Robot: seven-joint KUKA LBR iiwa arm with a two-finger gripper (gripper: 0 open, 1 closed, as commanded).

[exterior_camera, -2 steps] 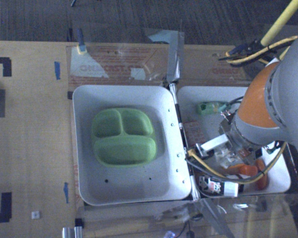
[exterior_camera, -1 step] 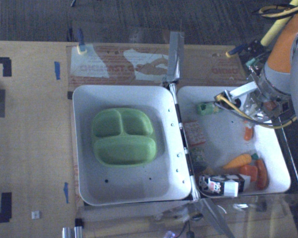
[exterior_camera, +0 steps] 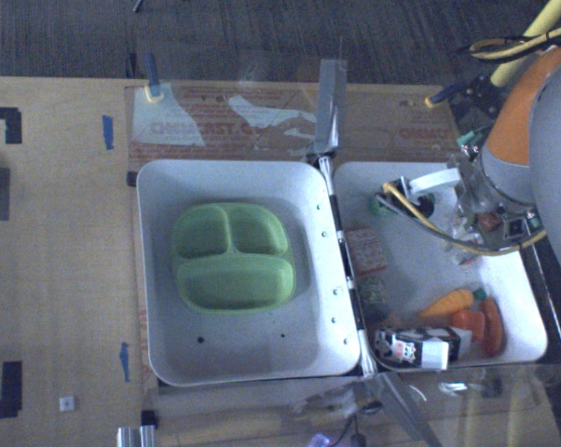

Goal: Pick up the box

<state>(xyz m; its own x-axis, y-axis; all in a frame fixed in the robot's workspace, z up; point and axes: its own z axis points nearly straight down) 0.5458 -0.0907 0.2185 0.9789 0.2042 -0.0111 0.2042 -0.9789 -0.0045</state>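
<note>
The box (exterior_camera: 414, 347), a small carton with a black-and-white print, lies on its side against the near wall of the right bin (exterior_camera: 392, 175), just beside its inner corner. Touching its right end sit a toy carrot (exterior_camera: 448, 303) and a red piece of toy food (exterior_camera: 485, 324). A flat packet (exterior_camera: 365, 250) leans on the bin's left wall. The left bin (exterior_camera: 155, 277) holds a green divided plate (exterior_camera: 232, 256).

The gripper (exterior_camera: 476, 214) hangs over the right bin's far side, well apart from the box; its state I cannot tell. This looks like the approach step: the arm must come toward the near wall and descend over the box, clear of the carrot.
</note>
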